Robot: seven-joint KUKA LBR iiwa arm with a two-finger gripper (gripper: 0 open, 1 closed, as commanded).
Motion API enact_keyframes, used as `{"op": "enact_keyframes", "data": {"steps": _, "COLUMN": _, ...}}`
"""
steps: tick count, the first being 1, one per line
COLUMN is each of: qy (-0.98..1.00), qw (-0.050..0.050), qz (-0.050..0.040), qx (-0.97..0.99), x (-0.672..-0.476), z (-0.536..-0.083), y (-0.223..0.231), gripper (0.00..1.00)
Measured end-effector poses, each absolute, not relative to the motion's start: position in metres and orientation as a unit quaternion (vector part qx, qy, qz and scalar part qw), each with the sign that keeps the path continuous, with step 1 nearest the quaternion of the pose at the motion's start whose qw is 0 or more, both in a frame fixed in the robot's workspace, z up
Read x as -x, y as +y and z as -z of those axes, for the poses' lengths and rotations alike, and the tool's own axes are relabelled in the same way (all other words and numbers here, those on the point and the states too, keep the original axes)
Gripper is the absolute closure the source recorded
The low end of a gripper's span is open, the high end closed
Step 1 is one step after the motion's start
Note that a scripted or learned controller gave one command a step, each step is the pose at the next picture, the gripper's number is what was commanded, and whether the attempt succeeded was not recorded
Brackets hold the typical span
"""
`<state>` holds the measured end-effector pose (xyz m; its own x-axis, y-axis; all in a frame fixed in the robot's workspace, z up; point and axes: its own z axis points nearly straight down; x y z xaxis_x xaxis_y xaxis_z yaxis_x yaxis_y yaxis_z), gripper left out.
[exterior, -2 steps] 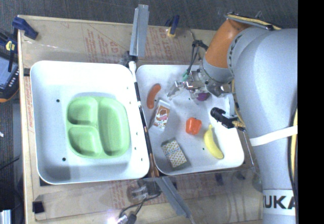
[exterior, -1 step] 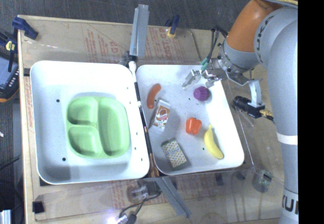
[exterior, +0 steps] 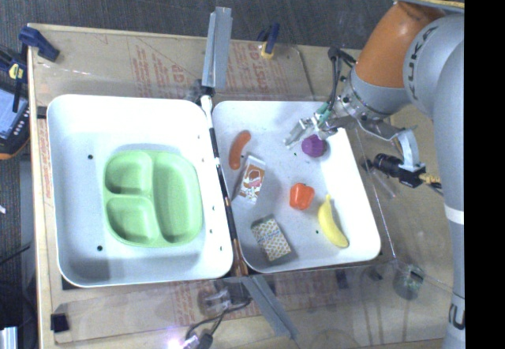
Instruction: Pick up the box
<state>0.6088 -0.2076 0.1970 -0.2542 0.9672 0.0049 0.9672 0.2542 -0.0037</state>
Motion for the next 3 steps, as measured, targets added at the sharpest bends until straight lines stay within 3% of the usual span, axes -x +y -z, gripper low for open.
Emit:
{"op": "enact_keyframes", "data": {"steps": 1, "qy": -0.813, "qw": 0.003, "qz": 0.0001, "qx": 0.583, "x": -0.592, "z": -0.202, "y": -0.208, "gripper": 0.0}}
{"op": "enact_keyframes", "data": {"steps": 2, "qy": -0.842, "qw": -0.001, "qz": 0.0008, "qx": 0.54, "x": -0.625, "z": -0.18, "y": -0.203, "gripper": 0.0}}
{"op": "enact_keyframes", "data": {"steps": 3, "qy": -0.852, "qw": 0.001, "qz": 0.0004, "qx": 0.523, "x": -0.596, "z": -0.182, "y": -0.209, "gripper": 0.0}}
